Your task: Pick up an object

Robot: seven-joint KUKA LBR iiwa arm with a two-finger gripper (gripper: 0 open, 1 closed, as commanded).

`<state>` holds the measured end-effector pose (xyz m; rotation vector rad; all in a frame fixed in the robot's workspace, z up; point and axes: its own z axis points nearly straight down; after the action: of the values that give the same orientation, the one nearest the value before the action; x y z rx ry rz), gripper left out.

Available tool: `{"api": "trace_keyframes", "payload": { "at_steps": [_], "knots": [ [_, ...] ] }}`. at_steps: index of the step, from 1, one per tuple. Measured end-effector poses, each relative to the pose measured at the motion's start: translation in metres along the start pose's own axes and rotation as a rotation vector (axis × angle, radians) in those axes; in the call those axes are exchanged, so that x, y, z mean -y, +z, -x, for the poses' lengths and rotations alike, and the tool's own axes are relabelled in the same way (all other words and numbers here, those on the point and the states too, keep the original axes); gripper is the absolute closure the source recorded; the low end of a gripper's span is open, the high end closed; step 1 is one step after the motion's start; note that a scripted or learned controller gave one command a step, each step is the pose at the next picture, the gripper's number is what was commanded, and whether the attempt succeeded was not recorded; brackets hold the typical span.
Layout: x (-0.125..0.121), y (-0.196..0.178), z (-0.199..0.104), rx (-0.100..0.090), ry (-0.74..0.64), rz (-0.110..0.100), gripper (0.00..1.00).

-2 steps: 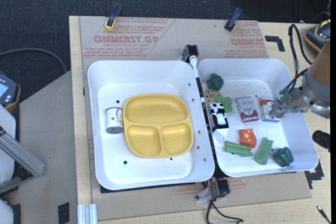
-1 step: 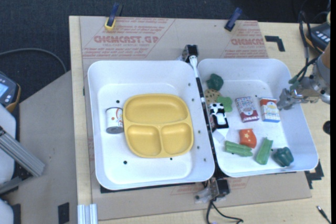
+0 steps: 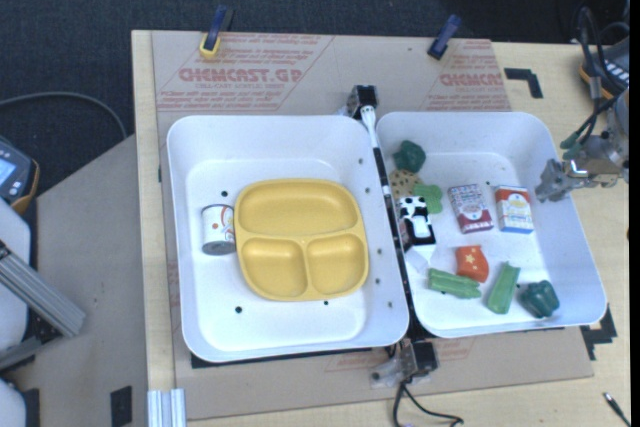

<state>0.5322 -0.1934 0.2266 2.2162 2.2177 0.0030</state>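
Hovering with the gripper (image 3: 556,181) at the right bin's (image 3: 580,255) right wall, whether open or shut being too blurred to tell. Lying nearest, just left of it and slightly lower in view, a red-and-white carton (image 3: 514,211), flat on the bin floor, long axis running top-to-bottom; probably needing only a short leftward reach.

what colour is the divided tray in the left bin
Yellow; the divided tray shows plainly in the camera view.

In the left bin (image 3: 190,215) a divided tray (image 3: 300,237) lies, a small can (image 3: 217,229) touching its left side. The right bin (image 3: 575,245) holds scattered toy foods; my gripper (image 3: 556,181) hangs at its right rim.
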Motion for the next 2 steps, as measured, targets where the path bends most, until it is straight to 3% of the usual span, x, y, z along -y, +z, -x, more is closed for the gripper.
{"api": "trace_keyframes", "payload": {
  "at_steps": [1, 2],
  "knots": [
    [-0.017, -0.003, -0.043, -0.002, -0.004, -0.002, 1.00],
    [-0.052, -0.008, -0.091, -0.003, -0.006, -0.001, 1.00]
  ]
}}
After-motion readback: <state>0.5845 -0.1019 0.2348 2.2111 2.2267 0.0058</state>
